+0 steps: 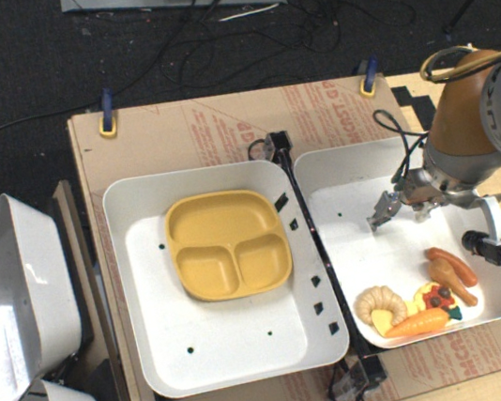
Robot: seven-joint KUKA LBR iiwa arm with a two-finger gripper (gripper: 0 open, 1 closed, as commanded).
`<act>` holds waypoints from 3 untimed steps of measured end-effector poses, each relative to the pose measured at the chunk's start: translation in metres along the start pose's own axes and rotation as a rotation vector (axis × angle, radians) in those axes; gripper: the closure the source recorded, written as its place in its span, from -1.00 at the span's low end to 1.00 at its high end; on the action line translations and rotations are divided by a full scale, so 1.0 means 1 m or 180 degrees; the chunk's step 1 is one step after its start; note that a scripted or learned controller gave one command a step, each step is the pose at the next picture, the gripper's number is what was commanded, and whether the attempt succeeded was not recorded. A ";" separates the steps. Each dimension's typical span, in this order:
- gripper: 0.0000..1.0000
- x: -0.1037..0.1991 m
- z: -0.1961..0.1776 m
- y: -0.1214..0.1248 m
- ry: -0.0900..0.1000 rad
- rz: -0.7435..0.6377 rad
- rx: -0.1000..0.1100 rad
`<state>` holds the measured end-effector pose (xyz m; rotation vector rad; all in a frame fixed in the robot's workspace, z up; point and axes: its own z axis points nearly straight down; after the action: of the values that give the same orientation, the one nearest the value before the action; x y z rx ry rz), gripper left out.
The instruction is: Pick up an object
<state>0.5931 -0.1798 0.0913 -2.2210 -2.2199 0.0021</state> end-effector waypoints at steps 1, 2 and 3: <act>1.00 0.000 -0.011 0.001 -0.0003 0.0000 -0.0010; 1.00 -0.002 -0.073 0.007 -0.0006 -0.0009 -0.0025; 1.00 -0.002 -0.116 0.010 -0.0006 -0.0011 -0.0023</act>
<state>0.6034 -0.1815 0.2077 -2.2219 -2.2282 -0.0039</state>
